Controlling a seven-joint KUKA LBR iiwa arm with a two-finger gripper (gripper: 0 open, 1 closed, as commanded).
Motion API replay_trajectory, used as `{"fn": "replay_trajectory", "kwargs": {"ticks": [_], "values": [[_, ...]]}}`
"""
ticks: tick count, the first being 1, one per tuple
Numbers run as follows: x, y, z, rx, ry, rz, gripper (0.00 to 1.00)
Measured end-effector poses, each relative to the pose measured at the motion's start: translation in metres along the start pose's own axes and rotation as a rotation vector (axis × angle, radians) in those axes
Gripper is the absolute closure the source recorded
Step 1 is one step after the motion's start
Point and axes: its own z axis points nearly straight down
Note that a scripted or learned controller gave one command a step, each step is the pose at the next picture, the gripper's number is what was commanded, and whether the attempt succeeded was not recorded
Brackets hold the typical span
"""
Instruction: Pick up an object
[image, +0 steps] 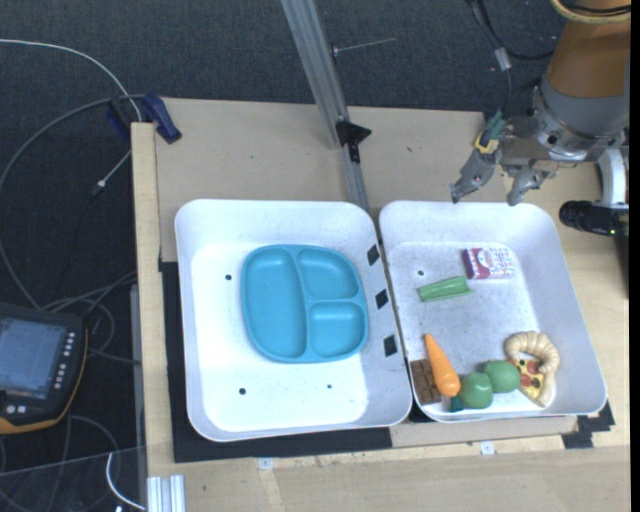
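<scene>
My gripper (492, 190) hangs above the far rim of the right bin (570, 300), fingers open and nothing between them. Below it in that bin lie a small purple and white carton (488, 263) and a green cylinder (443, 289). Toward the near edge sit an orange carrot (441, 365), a brown block (424, 381), two green round pieces (489, 384) and a beige pretzel-shaped toy (531, 362). All of these are apart from the gripper.
The left bin (205, 330) holds a blue divided plate (304, 301). A metal post (325, 75) slants across the bench behind the bins. Cables and a handheld pendant (35, 365) lie off the bench at the left.
</scene>
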Motion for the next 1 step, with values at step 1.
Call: {"fn": "replay_trajectory", "kwargs": {"ticks": [1], "values": [[0.0000,0.0000,0.0000,0.000,0.000,0.000,0.00]]}}
